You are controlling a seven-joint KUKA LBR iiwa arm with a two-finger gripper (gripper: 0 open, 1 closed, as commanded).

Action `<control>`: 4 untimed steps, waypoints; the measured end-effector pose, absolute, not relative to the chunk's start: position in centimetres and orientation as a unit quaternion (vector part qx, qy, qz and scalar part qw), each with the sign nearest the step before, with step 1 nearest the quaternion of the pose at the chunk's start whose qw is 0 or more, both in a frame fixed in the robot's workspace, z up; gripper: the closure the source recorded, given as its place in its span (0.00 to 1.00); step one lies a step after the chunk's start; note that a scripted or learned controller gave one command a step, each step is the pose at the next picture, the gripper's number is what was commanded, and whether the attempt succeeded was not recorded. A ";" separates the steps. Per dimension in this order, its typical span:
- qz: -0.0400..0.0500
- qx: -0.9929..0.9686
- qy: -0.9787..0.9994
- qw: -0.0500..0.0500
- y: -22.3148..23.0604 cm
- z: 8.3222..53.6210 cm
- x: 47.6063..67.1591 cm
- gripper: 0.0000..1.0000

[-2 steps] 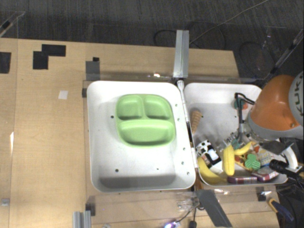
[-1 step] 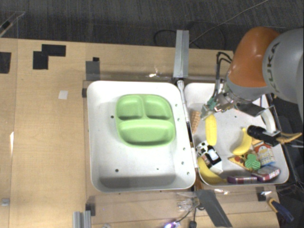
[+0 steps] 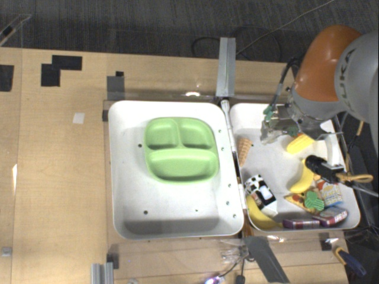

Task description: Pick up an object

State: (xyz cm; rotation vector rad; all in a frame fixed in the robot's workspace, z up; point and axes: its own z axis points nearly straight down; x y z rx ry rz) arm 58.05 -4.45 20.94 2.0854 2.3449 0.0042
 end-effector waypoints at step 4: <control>0.001 0.768 0.640 0.000 0.7 18.4 58.2 0.00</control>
